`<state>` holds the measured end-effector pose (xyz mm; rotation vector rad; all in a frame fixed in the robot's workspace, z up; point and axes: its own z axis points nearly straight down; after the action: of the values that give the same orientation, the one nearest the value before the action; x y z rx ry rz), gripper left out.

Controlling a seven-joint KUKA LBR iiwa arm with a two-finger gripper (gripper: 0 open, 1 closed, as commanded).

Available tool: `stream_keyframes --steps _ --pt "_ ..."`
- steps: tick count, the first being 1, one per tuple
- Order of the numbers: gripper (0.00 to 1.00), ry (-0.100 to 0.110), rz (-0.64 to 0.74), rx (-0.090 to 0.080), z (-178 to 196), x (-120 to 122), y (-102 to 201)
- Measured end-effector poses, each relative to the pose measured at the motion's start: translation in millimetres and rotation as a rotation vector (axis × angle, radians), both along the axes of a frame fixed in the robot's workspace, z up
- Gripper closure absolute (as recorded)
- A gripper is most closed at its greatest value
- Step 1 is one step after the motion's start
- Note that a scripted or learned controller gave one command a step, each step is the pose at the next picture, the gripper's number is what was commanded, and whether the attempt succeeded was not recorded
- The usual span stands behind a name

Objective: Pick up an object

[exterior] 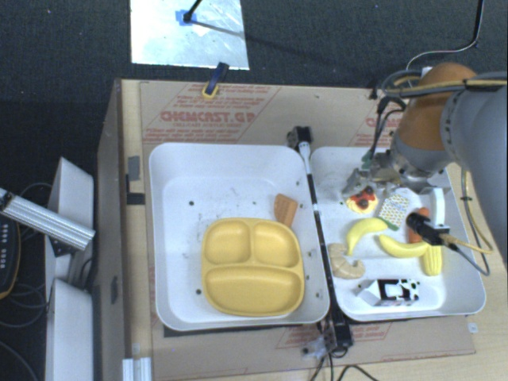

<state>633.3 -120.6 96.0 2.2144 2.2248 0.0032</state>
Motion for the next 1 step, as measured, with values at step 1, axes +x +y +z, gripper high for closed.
stream_keyframes --steps 1 --pt "0.0 0.003 -0.003 0.001 -11.8 -63.0 5.6"
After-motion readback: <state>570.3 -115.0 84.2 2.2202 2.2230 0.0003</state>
